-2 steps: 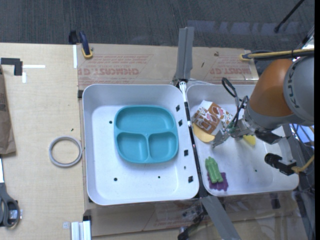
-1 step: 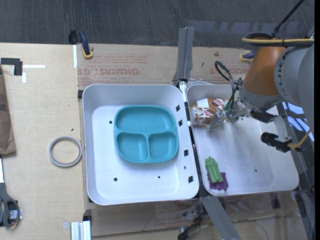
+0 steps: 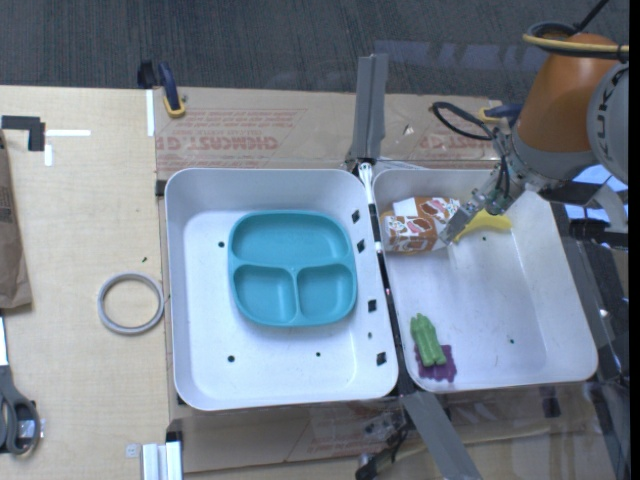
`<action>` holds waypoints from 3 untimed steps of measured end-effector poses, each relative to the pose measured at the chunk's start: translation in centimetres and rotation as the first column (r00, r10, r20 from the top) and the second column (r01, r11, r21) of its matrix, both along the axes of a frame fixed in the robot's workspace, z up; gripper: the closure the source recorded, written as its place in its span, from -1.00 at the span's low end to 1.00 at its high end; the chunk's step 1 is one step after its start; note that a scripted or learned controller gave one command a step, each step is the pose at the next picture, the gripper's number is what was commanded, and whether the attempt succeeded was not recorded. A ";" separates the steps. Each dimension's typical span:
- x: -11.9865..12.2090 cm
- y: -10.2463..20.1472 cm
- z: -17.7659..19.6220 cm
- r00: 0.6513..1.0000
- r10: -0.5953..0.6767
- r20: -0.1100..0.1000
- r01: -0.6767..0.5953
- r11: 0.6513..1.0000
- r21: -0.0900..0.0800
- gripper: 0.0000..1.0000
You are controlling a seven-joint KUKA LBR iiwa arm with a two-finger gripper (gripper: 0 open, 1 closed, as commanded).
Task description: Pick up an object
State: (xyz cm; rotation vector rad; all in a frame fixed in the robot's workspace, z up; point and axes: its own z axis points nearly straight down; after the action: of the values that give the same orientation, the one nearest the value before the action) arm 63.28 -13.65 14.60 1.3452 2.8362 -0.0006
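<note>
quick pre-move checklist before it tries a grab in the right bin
1. Gripper is over the right bin: ok.
2. Target chosen: it sits between the snack box and the yellow item; cannot tell which.
3. Object between its fingers: cannot tell.
4. Green toy on the purple piece is apart from the gripper: ok.
5. Teal tray lies in the left bin, out of the way: ok.

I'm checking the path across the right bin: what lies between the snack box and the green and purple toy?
Only bare white bin floor in the camera view; the snack box lies at the far end, the green and purple toy near the front.
</note>
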 end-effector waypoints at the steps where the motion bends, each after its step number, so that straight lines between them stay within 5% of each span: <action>1: 0.5 -1.6 -4.5 1.000 -0.017 0.010 0.017 1.000 0.000 -1.00; 2: 2.6 -5.4 -5.3 0.996 -0.090 0.002 0.090 0.996 0.001 -1.00; 3: 2.7 -5.4 -4.3 0.996 -0.087 0.006 0.087 0.996 -0.002 1.00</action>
State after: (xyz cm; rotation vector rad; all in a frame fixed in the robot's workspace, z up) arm 66.03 -19.05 10.34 1.4646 2.7698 0.0001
